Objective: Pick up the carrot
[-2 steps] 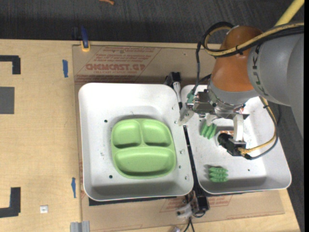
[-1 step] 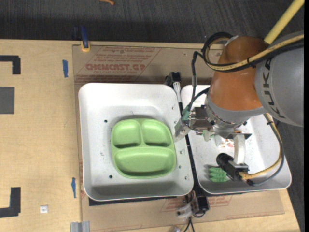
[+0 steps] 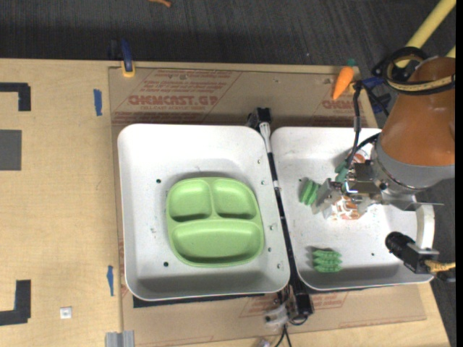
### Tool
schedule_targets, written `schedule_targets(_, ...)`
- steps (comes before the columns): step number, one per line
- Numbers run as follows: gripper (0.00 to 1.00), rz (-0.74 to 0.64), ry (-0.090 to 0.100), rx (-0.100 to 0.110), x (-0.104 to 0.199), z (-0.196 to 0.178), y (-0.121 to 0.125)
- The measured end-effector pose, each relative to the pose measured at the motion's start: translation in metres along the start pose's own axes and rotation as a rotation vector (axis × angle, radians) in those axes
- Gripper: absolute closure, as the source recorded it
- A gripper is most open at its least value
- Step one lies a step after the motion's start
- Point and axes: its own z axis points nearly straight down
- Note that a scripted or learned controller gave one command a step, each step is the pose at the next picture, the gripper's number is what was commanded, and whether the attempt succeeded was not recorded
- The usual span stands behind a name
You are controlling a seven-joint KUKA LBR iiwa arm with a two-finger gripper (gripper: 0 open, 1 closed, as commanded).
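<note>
Table (image 3: 58,215): light tan surface, with black angular markings along its left side and a grey square patch near the left edge. A brown cardboard sheet (image 3: 181,96) with red print lies flat on the table, under both bins. Blue tape tabs sit at the sheet's left edge, and a blue-and-yellow clamp (image 3: 127,58) sits at its back left corner. Left bin (image 3: 137,194) and right bin (image 3: 289,150), both white and shallow, rest side by side on the sheet, touching along a dark centre seam. A carrot (image 3: 343,83) lies on the cardboard behind the right bin, near the back edge, outside both bins.
</note>
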Motion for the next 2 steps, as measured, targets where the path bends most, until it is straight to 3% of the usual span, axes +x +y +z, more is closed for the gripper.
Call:
schedule_targets(1, 0.0, -0.358, -0.002, -0.004, -0.054, -0.156, 0.004)
schedule_targets(2, 0.0, -0.35, 0.0, 0.0, 0.006, -0.022, 0.005)
